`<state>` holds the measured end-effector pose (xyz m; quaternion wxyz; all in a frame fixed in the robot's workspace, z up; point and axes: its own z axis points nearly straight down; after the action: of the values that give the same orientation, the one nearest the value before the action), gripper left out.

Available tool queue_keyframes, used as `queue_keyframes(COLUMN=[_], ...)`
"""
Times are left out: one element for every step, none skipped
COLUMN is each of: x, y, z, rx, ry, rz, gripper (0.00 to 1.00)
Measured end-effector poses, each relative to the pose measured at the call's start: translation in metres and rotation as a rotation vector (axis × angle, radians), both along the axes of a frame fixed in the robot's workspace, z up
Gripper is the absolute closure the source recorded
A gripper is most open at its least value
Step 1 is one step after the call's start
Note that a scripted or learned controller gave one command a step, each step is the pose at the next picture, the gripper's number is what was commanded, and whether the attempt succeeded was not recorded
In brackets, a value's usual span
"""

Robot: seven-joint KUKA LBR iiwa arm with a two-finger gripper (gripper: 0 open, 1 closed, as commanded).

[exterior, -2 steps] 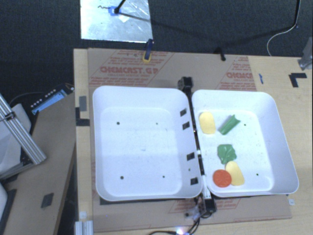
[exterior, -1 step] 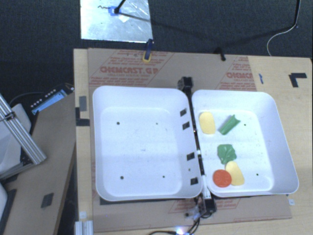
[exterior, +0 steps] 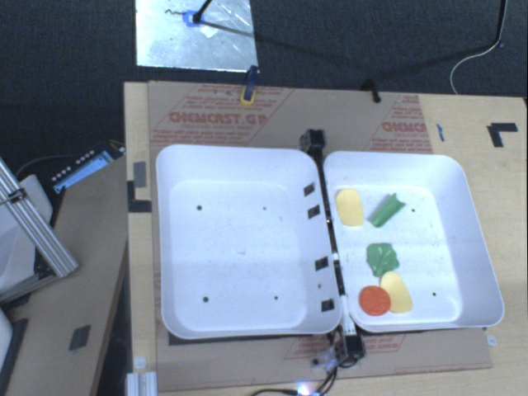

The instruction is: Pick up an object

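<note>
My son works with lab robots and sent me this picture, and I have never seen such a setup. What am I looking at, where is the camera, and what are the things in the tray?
This is a bench for a robot arm that practises picking things up. The one camera is fixed above the bench and looks down at a slant. Two shallow white bins sit side by side on a brown board: the left bin and the right bin. In the right bin lie five small toy-like pieces: a yellow piece near the divider, a long green piece beside it, a leafy green piece lower down, and at the front a red round piece touching a second yellow piece. Nothing is being held at this moment.
</note>
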<state>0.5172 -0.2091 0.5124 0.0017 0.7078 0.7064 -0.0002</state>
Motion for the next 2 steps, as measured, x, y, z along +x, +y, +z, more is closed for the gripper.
queue_keyframes(x=[-0.007,0.098], y=[0.065,0.104], z=[-0.155,-0.043], rx=[0.008,-0.001], ry=[0.014,-0.016], rz=[0.011,0.013], gripper=[1.00,1.00])
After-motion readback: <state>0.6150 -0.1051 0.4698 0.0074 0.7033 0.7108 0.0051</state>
